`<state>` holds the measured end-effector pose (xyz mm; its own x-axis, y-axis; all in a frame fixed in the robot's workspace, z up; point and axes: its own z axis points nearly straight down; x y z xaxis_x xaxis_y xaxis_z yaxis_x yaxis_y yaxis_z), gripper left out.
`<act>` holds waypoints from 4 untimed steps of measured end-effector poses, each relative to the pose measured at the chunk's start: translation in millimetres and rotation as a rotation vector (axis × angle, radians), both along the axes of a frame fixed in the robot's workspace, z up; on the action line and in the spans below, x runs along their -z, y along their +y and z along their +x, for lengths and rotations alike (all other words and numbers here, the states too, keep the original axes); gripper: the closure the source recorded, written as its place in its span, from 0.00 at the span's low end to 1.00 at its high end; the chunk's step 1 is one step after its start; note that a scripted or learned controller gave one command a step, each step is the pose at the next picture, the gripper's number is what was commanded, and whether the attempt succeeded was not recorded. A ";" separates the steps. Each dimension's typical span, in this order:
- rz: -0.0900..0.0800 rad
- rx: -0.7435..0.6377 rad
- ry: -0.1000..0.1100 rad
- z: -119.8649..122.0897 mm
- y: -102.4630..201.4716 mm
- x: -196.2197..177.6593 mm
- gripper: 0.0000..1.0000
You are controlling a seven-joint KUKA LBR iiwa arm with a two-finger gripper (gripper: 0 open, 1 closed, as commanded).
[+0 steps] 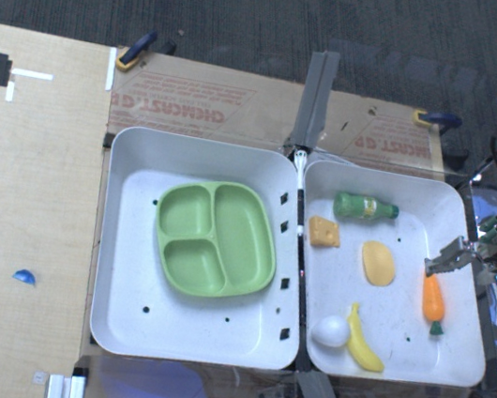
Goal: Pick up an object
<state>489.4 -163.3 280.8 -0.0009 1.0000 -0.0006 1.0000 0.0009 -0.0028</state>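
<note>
Carrot (432, 300) is the nearest candidate, lying in the right bin (390, 366) by its right wall, orange with a green top pointing toward the near edge. Gripper (439, 263) hovers just above its upper end, prongs slightly apart, nothing between them. Risk here, I'd say: it's smooth and tapered, so a pinch near the end could squirt it out, and the wall crowds one finger. Farther out sit a yellow oval (378, 264), bottle (366, 207), banana (361, 341) and white ball (332, 331). Green plate (217, 238) fills the left bin (111, 303).
</note>
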 end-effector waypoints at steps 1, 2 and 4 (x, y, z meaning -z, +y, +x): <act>0.000 -0.079 -0.003 -10.5 1.6 -44.4 0.00; 0.000 0.037 0.000 21.5 -42.9 73.6 0.00; 0.000 -0.080 -0.003 33.1 -50.9 170.7 1.00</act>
<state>522.6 -214.2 110.1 -0.0807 0.9967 -0.0006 0.9967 0.0807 -0.0002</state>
